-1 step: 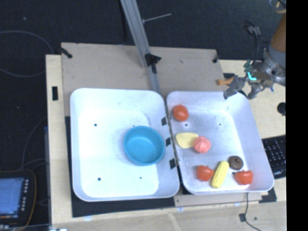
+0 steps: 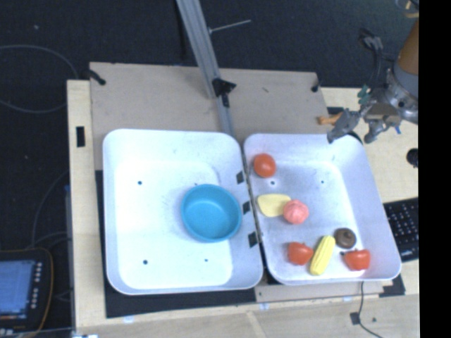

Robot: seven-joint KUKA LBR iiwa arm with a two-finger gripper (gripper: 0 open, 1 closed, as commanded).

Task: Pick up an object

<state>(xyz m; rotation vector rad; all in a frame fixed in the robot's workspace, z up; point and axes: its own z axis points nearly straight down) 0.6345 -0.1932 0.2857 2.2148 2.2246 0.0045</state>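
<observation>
Spread jaws at the upper right of the camera view, nothing between them, hanging over the far right corner of the right bin [image 2: 318, 166], just off its rim. Grey wrist behind, reaching in from the right.

Seven small things for the picking, all in that bin:
- orange ball [image 2: 264, 165], round and glossy, close to the left wall at the far end
- yellow piece [image 2: 272, 204], flat and rounded, hard by the left wall at mid-length
- pink ball [image 2: 296, 212], touching the yellow piece on its right
- red piece [image 2: 299, 253], near the front wall
- corn [image 2: 323, 254], yellow and long, tilted, just beside the red piece
- brown ring [image 2: 344, 238], dark, small, just behind the corn's upper end
- red lump [image 2: 357, 259], in the front right corner, close to the rim

Open floor in the far right half of the bin, under and ahead of the jaws; front end crowded.

Left bin [image 2: 141, 210] alongside, walls touching at the middle, with a blue bowl [image 2: 211, 213] upright near the shared wall. Slanted grey pole [image 2: 201, 41] over the desk [image 2: 268, 90] behind the bins, ending near their joint. Keyboard [image 2: 402, 227] just right of the right bin.
</observation>
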